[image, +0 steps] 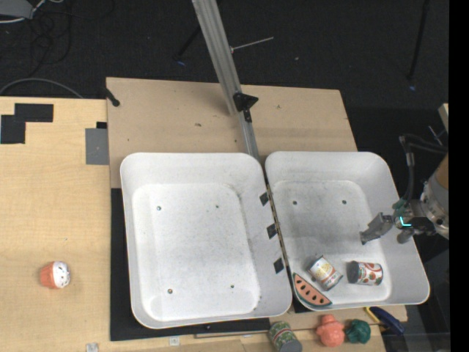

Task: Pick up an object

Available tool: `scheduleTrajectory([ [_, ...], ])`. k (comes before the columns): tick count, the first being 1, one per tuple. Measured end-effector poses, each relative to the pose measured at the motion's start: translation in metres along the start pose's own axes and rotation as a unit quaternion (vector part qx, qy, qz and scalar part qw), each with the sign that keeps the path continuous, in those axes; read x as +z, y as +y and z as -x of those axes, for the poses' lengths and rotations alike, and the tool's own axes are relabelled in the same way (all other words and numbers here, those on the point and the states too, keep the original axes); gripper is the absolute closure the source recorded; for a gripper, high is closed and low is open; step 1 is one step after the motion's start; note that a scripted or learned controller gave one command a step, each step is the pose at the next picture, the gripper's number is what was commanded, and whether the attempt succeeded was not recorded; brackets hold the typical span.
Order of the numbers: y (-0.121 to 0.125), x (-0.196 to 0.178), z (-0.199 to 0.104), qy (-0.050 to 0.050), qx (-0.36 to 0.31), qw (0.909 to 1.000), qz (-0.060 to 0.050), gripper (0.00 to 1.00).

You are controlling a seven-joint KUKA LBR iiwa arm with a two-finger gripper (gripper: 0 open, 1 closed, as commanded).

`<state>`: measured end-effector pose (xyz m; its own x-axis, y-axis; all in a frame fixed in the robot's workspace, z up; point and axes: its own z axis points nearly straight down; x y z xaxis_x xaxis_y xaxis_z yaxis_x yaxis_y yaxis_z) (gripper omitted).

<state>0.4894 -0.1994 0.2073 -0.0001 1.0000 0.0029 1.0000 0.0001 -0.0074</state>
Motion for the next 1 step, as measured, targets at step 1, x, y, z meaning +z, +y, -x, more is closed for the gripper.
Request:
scheduleTrajectory([
  [1, 0.0009, -0.0019, 0.0005, -0.001, 0.001, 1.0000, 0.002, 0.00],
])
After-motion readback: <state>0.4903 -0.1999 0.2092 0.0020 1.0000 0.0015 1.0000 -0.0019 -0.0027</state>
